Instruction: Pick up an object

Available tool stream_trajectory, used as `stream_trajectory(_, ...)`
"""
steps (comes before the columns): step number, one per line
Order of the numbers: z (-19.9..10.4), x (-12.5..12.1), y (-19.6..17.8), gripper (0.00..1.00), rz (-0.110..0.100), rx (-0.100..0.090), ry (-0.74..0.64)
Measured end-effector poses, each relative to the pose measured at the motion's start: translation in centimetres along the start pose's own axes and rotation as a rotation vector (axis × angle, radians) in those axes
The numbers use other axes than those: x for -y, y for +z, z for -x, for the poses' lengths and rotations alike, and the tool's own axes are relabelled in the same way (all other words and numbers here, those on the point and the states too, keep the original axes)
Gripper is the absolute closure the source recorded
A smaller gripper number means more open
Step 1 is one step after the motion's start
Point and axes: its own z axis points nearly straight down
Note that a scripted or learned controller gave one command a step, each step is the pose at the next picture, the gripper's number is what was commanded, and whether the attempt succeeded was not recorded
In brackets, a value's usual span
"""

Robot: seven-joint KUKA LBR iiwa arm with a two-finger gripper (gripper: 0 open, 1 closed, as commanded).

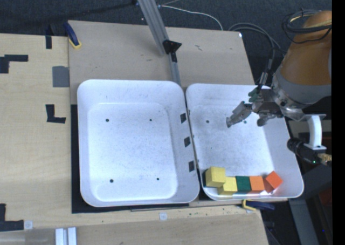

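Observation:
Along the front wall of the right bin [280,147] lies a row of several blocks: a yellow block [216,175], a second yellow one [230,186], a green block [243,184], an orange block [256,183] and a tilted red-orange block [274,179]. My gripper [245,122] hangs over the middle of that bin, well behind the row. It is open, with nothing between its fingers. One finger [235,116] points left and down towards the bin floor.
The left bin [86,130] stands beside the right one, their rims touching. A grey metal bar [153,14] slants in from the top towards the bins' shared back corner. Cables [253,31] loop behind the arm at the right.

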Motion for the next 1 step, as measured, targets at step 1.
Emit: stream_trajectory(1, -5.24, 3.1, 7.86, 0.0, -0.012, -0.003, -0.002)
